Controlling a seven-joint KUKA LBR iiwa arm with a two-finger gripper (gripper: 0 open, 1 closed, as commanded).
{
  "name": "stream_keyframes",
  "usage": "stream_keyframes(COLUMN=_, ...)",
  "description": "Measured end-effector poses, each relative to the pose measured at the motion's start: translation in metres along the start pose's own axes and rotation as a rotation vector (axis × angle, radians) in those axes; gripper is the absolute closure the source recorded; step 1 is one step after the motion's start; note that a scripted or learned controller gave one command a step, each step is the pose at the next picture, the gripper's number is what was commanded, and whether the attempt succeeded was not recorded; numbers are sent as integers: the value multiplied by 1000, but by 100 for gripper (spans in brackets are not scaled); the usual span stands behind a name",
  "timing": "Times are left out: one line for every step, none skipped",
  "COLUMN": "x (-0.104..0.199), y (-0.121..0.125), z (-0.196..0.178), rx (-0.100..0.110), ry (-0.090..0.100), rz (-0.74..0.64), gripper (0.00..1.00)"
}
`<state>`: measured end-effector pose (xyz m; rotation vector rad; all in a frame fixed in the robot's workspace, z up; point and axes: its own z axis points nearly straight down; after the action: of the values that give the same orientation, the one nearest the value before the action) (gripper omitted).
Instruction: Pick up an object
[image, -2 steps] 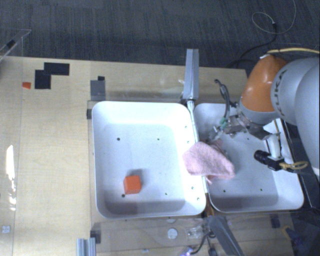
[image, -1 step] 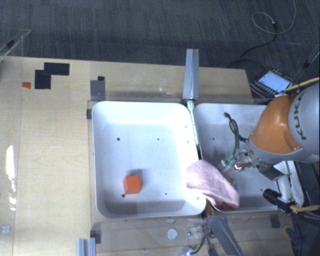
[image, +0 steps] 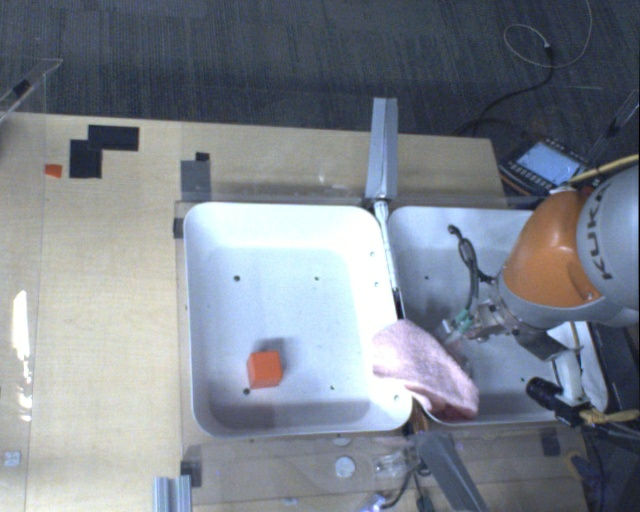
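Camera view: pink cloth (image: 425, 372) lies just beside the fingers (image: 462, 326), whose opening I cannot tell.

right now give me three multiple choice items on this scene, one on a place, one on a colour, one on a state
1. Where does the small block lie?
A. in the left bin, near its front
B. in the right bin, at its back
C. on the bench outside both bins

2. What colour is the cloth?
A. blue
B. pink
C. green

3. How does the cloth lie?
A. folded flat in the middle of the left bin
B. hanging from the arm
C. draped over the divider between the bins

Answers:
1. A: the orange block rests on the floor of the left bin, toward the front wall.
2. B: the cloth is pale pink.
3. C: it lies crumpled across the front of the rim that the left bin shares with the right bin, beside the end effector.
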<state>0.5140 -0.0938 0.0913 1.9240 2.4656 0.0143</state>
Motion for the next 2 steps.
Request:
stream_keyframes(x=0, y=0, z=0, rx=0, ry=0, rz=0, gripper=0)
stream_keyframes(x=-1, y=5, z=-14, rx=-15, ry=-7, rz=-2, gripper=100)
